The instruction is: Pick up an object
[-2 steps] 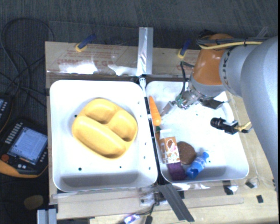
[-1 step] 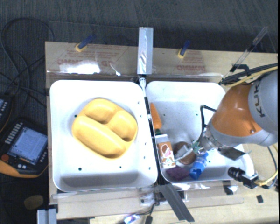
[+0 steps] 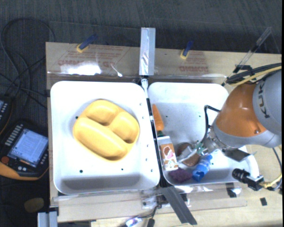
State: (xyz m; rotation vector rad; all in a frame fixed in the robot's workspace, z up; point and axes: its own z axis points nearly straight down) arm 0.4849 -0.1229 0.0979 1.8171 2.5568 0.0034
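My gripper (image 3: 198,151) reaches down into the right bin (image 3: 189,98) near its front, just above a blue bottle-like object (image 3: 201,168) and a brown object (image 3: 185,150). Its fingertips are buried among these items. A purple object (image 3: 181,176) lies at the bin's front wall. A small printed box (image 3: 167,156) and an orange stick-shaped object (image 3: 157,118) lie along the bin's left wall. A big yellow bun-shaped object (image 3: 106,129) sits in the left bin (image 3: 66,174).
The arm's orange band (image 3: 239,112) hangs over the right bin's right side. A metal divider strip (image 3: 147,51) stands behind the two bins. Handheld controllers (image 3: 19,148) lie on the floor to the left. Cables (image 3: 248,72) run at the far right.
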